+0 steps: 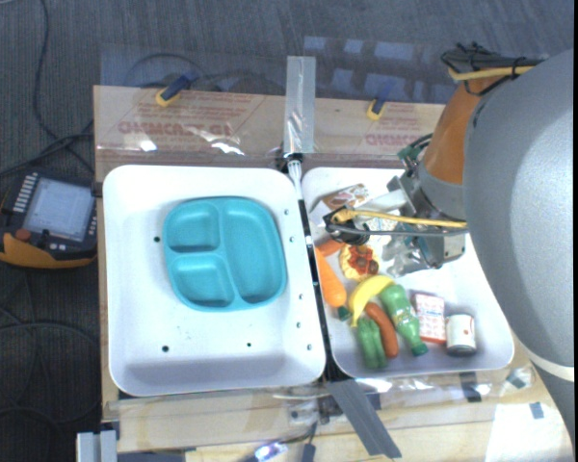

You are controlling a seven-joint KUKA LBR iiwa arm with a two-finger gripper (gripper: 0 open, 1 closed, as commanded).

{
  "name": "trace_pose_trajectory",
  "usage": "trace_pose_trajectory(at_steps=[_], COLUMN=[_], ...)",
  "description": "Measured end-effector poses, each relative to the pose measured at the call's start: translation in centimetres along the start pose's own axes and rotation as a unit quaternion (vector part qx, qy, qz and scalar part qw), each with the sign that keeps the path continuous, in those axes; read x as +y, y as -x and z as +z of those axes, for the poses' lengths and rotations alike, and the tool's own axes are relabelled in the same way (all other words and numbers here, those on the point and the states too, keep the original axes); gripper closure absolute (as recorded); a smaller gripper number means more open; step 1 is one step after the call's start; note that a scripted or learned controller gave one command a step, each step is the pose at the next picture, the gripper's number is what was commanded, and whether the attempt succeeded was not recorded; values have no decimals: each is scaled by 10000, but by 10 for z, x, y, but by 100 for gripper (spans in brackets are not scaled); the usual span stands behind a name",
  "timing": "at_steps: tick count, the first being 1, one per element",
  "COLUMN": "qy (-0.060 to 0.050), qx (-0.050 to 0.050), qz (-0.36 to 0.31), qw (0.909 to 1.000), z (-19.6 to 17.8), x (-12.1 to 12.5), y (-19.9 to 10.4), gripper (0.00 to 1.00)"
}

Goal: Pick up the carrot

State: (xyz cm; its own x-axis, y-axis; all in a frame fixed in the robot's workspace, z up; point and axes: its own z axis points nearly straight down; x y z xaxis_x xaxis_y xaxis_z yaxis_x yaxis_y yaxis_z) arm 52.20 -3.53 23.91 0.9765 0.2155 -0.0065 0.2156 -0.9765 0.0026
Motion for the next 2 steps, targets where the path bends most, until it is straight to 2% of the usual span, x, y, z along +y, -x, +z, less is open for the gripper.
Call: trace_pose_trajectory(at_steps=[1,2], qy=[-15,-16], qx=[-3,-30], qz=[-146,-170], qw=[9999,9999], z=[29,21], x=[-66,-66], y=[-2,-1], gripper=[100,100])
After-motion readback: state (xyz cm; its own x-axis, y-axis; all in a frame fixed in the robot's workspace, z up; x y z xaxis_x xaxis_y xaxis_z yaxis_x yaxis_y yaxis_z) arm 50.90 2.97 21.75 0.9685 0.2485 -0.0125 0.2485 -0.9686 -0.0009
